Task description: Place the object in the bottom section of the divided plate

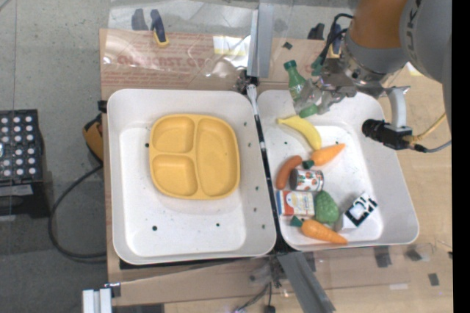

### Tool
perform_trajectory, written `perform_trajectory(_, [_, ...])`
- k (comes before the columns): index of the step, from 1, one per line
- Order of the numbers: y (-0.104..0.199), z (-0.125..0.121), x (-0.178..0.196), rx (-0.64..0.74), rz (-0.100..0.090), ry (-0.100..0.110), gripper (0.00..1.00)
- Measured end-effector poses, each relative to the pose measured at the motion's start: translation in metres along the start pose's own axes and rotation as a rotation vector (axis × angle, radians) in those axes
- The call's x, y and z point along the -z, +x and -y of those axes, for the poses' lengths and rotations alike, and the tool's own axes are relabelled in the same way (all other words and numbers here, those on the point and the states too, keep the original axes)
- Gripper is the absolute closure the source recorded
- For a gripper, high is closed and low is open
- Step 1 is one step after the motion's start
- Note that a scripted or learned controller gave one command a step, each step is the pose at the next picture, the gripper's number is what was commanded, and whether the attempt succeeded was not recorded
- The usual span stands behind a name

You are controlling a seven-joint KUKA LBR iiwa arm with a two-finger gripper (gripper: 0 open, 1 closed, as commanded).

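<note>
a grey arm (pixel 411 3) with an orange band reaches in from the right over the far edge of the right-hand white bin (pixel 396 227), its pincer (pixel 317 100) low beside a green bottle (pixel 297 84) at the bin's back corner; whether the pincer is spread or pressed together cannot be told. in the left bin (pixel 132 231) a yellow divided plate (pixel 195 156) lies flat, three sections showing, nothing in them. the right bin holds a banana (pixel 302 130) near the pincer, an orange carrot (pixel 328 153) just beside it, a reddish sausage (pixel 287 170), a small can (pixel 307 179), a little carton (pixel 297 203), a green vegetable (pixel 327 208), a second carrot (pixel 323 232) at the near edge and a black-and-white block (pixel 360 209). both bins sit side by side on the bench (pixel 433 179).
</note>
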State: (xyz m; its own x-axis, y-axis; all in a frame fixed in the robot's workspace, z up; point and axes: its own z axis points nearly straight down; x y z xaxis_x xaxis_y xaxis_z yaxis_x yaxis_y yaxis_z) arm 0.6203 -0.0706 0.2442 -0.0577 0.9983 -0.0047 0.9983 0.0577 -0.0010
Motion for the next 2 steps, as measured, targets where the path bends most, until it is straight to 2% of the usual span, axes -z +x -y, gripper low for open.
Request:
perform_trajectory(1, [0.093,0.043,0.001,-0.057,-0.004,0.001,1.0])
perform_trajectory(2, [0.137,0.007,-0.026,-0.105,-0.004,0.002,1.0])
